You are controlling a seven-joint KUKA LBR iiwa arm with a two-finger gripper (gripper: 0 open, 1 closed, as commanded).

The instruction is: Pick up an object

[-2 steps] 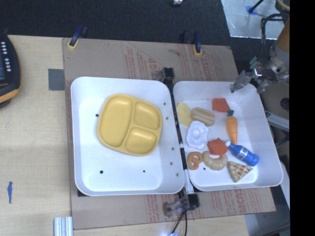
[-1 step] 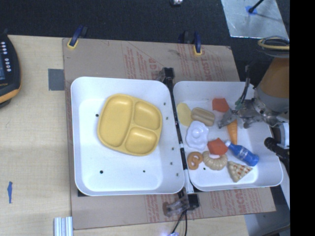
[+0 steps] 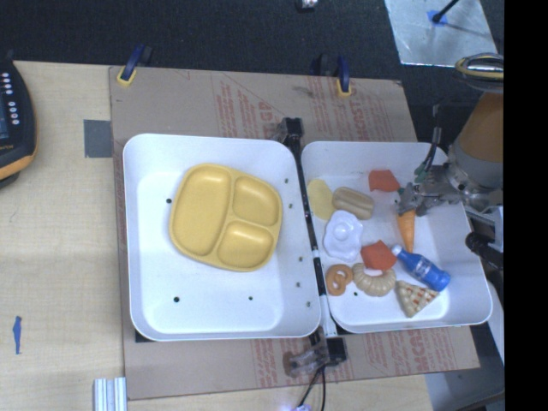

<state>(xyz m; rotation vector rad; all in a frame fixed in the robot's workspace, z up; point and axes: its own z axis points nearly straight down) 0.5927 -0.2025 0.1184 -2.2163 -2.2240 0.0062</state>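
Toys crowd the right bin [image 3: 462,315]; the hand [image 3: 417,197] hangs at its three o'clock side above the carrot [image 3: 407,227], whether spread or closed I cannot tell.

arm reaching from right, gripper [image 3: 417,197] lowered.

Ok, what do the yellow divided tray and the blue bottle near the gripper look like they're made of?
Yellow tray: looks like moulded plastic, smooth with a soft sheen, rounded compartment edges. Blue bottle: probably glossy toy plastic, with a white cap end; too small to be sure. Both bins, e.g. the left bin, look like thin matte white plastic.
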